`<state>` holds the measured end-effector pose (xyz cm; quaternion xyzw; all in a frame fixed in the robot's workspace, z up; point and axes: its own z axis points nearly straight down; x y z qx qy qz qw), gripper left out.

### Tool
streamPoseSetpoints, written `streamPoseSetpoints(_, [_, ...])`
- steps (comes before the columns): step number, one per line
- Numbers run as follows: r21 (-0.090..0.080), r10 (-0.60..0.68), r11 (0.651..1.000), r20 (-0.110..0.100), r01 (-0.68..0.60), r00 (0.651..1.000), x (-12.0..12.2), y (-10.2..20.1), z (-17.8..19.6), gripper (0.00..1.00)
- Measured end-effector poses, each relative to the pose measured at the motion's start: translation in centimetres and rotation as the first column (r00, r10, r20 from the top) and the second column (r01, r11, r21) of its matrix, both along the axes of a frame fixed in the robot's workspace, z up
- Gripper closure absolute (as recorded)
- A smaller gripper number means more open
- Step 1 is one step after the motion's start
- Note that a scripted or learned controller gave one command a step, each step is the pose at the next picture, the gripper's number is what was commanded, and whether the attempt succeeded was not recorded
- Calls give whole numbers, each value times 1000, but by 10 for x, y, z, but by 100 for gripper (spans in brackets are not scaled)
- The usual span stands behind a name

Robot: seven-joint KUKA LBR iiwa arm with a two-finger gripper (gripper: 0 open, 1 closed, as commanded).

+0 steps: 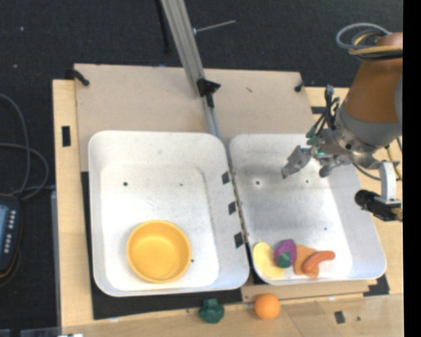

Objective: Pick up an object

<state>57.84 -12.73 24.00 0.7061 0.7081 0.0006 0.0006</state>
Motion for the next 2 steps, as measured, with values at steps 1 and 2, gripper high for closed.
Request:
streamPoseSetpoints(1, [0,-1,1000,0,1,1000,0,0,0,0])
streamPoseSetpoints(2, [-1,-3,1000,-5,3,1000,-3,0,-43,0])
